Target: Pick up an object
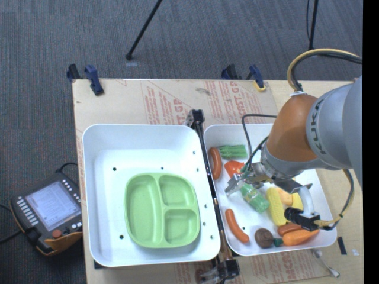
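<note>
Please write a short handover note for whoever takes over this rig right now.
Gripper: low in the right bin, over the toy food; finger state unclear, nothing seen held.
Items: green piece just beneath it, corn cob, two sausages, carrot, green beans. Left bin holds a green divided plate.
Done: arm positioned over the pile.
Left: grasp and lift one object.

Overhead slant onto both bins (95,158)
</note>
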`<control>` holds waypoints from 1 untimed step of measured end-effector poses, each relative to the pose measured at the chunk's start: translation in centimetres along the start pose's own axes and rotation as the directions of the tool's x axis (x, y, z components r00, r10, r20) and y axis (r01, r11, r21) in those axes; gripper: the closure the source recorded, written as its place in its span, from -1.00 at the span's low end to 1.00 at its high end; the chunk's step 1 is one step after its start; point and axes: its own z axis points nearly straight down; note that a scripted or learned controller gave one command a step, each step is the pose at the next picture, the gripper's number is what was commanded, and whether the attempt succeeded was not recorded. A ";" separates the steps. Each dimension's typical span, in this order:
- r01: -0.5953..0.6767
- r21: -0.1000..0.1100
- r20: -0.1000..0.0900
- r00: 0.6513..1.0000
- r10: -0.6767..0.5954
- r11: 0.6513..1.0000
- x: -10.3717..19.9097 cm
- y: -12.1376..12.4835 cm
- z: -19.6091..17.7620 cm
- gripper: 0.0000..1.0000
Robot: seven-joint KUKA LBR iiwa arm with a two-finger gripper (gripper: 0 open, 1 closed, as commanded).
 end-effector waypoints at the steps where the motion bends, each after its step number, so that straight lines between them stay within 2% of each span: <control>1: -0.004 0.001 -0.001 1.000 0.004 1.000 0.0 0.0 -1.0 1.00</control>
